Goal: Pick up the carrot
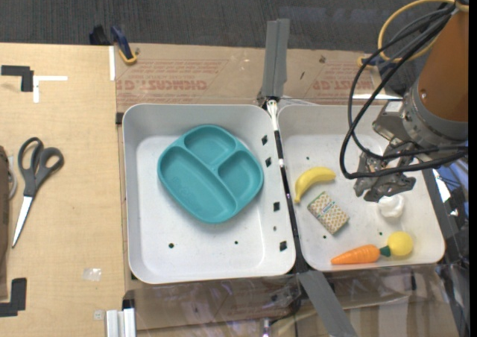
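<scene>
Two white bins [134, 201] on tan bench [59, 253]; carrot [356, 255] in right bin, tool [381, 185] state unclear

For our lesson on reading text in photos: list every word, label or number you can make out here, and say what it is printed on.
Red lettering on the cardboard sheet behind the bins: printed, but it appears upside down or mirrored and too blurred to read reliably.
Small patterned box in the right bin: the markings are too small to read.
Teal divided plate, banana, carrot, scissors: no text seen.
</scene>
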You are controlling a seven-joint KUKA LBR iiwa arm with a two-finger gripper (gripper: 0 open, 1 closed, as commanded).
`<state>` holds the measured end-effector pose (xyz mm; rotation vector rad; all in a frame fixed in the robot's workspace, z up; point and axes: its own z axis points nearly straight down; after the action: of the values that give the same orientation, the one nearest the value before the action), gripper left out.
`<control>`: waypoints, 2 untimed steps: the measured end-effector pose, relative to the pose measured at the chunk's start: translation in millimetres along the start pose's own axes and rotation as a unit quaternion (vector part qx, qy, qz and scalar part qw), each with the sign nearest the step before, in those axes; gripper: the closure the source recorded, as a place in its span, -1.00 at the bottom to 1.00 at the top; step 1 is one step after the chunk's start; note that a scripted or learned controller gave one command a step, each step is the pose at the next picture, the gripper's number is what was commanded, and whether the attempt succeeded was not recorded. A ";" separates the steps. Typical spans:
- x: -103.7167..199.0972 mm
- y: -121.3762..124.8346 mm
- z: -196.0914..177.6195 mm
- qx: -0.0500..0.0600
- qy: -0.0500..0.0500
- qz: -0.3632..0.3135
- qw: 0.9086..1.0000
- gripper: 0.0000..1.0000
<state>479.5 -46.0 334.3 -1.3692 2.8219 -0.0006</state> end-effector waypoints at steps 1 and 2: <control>11.4 -12.5 -40.8 0.000 0.000 0.117 0.993 1.00; -42.6 17.7 -70.7 0.000 0.000 0.219 0.976 1.00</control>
<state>491.6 -1.8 405.1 -0.7180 3.0536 -0.0003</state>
